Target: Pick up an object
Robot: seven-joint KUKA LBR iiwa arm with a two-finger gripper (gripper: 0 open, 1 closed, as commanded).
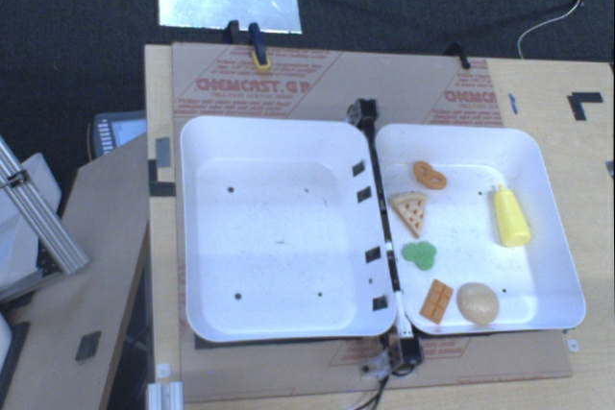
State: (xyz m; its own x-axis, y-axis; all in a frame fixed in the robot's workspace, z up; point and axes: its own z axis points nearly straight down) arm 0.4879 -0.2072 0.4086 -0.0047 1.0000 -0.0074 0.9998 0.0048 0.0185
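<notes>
Claw: whether it is open, closed or gripping anything cannot be told.
Right bin [543, 158]: a shallow white bin is set on the right side of the bench; all six small items are held in it.
Pretzel [429, 175]: a brown pretzel is laid near the bin's far left corner.
Pizza slice [411, 211]: a wedge with red dots is placed just in front of the pretzel, close to the left wall.
Yellow bottle [510, 216]: it is laid on its side toward the right wall, well apart from the other items.
Green piece [419, 253]: a small leafy green shape is seen just in front of the pizza slice.
Orange block [436, 301]: a flat, ridged orange rectangle is laid near the front left corner.
Beige ball [478, 302]: a rounded, pale lump is set just beside the orange block, on its right.
Left bin [279, 226]: a matching white bin is joined to the right bin along the middle edge.
Cardboard sheet [288, 82]: brown card with red print is spread under both bins.
</notes>
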